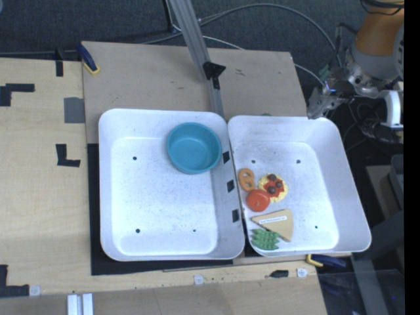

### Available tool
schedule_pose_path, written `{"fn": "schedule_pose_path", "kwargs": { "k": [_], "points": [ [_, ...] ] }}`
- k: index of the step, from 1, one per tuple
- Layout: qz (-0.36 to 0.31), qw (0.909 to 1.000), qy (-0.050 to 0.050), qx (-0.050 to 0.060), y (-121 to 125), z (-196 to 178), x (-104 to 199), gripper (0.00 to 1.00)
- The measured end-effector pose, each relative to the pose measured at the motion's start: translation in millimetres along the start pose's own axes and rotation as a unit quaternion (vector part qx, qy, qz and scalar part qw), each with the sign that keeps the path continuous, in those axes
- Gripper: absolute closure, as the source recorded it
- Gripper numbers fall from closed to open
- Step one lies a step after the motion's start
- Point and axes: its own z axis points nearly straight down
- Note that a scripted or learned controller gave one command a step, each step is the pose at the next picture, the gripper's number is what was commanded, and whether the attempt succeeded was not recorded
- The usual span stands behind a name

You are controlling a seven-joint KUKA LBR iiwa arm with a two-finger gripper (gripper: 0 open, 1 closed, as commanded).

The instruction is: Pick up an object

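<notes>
Left bin (118,195): shallow, white, speckled, set on the tabletop (39,195) and touching the right bin along the middle seam.
Blue bowl (193,147): round, upright, resting in the far right corner of the left bin, close to the seam.
Right bin (328,176): shallow, white, tilted slightly in the frame, holding a cluster of small toy foods along its left side.
Pretzel (246,178): small, orange-brown, lying nearest the seam at the far end of the cluster.
Small pizza (273,186): round, yellow with dark and red toppings, just beside the pretzel on its right.
Tomato (258,200): red, round, touching or nearly touching the pizza, just nearer the camera.
Sandwich wedge (276,223): tan, triangular, with a pale label strip, lying nearer than the tomato.
Green leafy piece (264,239): dark green, at the near edge of the right bin, touching the wedge.
Arm (379,35): grey with orange band, entering from the upper right, positioned outside the right bin's far right corner.
Hand (317,105): dark, pointing down, just beyond the far rim of the right bin, well apart from the toy foods; nothing seen between the fingers; open or closed state not discernible at this size.
Metal post (193,35): grey, slanting down from the top of the frame to the seam between the bins.
</notes>
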Motion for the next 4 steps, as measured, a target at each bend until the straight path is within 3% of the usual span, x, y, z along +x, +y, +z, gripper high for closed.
{"fn": "schedule_pose_path", "kwargs": {
  "k": [2,4],
  "points": [
    [-0.002,1.0000,0.001,0.002,-29,-10,95,1.00],
    [-0.002,1.0000,0.001,0.003,-76,0,191,1.00]
  ]
}}
